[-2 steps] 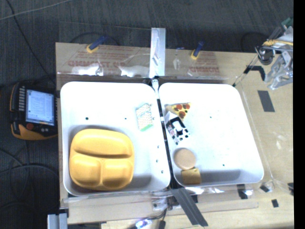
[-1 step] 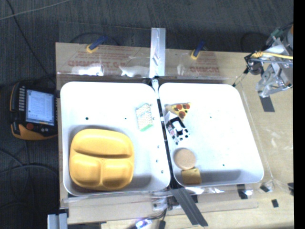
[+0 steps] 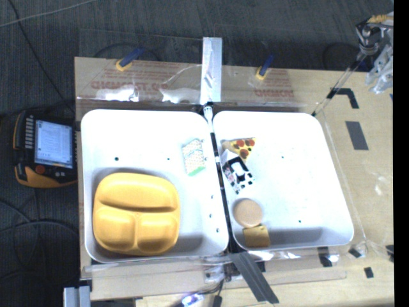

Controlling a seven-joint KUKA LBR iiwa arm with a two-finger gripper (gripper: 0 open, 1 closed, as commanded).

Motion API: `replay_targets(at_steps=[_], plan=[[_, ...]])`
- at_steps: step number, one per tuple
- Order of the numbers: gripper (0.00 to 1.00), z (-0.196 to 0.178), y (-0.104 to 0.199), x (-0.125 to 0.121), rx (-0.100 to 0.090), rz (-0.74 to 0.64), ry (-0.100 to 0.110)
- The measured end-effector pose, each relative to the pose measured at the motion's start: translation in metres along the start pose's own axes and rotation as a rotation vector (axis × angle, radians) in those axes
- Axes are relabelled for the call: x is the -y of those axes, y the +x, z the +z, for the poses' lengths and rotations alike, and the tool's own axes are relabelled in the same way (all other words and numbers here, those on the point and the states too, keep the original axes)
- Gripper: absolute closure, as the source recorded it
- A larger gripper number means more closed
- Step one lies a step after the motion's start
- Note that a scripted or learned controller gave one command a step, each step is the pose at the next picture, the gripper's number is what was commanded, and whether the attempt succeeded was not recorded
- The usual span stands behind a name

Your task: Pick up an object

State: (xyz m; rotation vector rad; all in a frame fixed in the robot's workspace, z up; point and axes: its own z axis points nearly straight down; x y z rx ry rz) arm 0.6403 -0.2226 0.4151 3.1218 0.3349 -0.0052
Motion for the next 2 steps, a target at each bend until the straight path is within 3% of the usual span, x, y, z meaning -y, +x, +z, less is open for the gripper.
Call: replay_targets(at_steps=[1, 2], plan=[[1.00, 0.321, 0.003, 0.002, -0.001, -0.049, 0.005], [1.00, 0.324, 0.009, 0.055, -0.013, 0.002, -0.002]])
